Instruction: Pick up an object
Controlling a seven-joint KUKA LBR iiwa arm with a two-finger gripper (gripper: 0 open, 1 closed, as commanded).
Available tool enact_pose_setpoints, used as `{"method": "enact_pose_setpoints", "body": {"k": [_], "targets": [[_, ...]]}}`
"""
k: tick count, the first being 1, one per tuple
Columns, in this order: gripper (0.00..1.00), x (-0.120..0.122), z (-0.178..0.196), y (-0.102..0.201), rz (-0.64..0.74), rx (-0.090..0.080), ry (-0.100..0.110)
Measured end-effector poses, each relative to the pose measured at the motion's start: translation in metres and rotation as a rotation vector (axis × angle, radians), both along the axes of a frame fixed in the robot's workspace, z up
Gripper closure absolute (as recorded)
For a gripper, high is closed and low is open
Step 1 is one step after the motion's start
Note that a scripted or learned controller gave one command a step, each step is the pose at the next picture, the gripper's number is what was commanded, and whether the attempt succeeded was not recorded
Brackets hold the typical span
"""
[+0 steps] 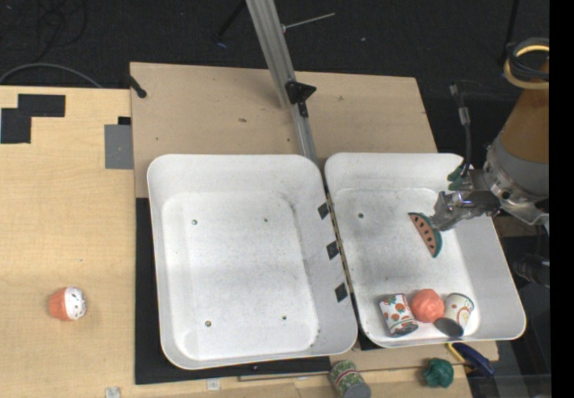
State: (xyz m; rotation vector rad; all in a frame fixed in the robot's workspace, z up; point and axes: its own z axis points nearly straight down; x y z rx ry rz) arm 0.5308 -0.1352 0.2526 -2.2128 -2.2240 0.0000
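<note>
Pincer [446,212] low over right bin [386,181], near its right wall. Cannot tell if open or closed; too small, too blurry. Watermelon slice toy [426,233] lies just beside pincer tip, flat on bin floor. Looks like closest thing to grab. To do well: come straight down over slice middle, close across thin side, lift slow. Can [395,314], red ball [428,305] and small cup [458,307] bunched at bin front, well apart from pincer. Left bin [170,181] next door.
</note>
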Motion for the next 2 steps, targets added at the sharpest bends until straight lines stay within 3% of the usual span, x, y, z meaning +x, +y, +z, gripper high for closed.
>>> {"method": "enact_pose_setpoints", "body": {"k": [2], "targets": [[1.0, 0.011, 0.002, 0.109, 0.0, 0.0, 0.003]]}}
